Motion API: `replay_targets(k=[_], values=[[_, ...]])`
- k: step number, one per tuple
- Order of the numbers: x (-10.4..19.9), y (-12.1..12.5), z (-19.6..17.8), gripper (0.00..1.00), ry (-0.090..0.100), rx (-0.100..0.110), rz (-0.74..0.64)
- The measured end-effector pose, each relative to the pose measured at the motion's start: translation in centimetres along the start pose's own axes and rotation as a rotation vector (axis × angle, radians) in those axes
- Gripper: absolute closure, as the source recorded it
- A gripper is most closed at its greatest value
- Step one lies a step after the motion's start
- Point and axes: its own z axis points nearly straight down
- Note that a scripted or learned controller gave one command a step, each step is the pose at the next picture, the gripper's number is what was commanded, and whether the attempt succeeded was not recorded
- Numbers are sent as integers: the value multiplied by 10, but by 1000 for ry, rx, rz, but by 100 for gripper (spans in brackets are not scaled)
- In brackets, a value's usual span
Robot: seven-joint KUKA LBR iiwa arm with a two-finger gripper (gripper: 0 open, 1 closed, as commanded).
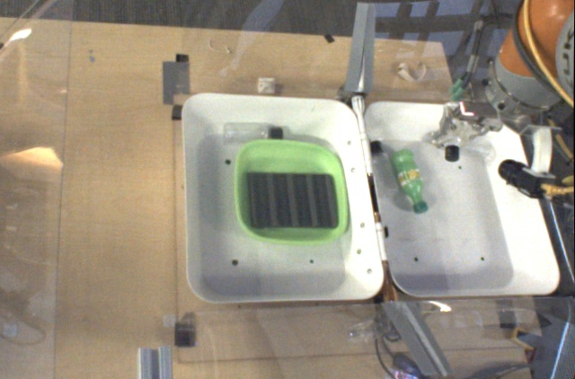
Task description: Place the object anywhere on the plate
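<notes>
Green bottle (409,180) lying in the right bin (467,269), left of and below the gripper (460,127).

Long axis running from upper left to lower right, cap end toward lower right. Gripper poised near the bin's upper right, apart from the bottle, nothing seen between it; openness impossible to tell. Green plate (334,166) resting in the left bin (207,189), further left across the divider.

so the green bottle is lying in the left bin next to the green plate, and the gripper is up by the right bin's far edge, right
Not quite. The camera view shows the green bottle lying in the right bin, apart from the green plate, which sits alone in the left bin. The gripper is indeed near the right bin's far edge.
</notes>
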Motion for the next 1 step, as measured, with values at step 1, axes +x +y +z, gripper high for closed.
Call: replay_targets(k=[1], values=[[0, 0, 0, 0, 0, 0, 0]])
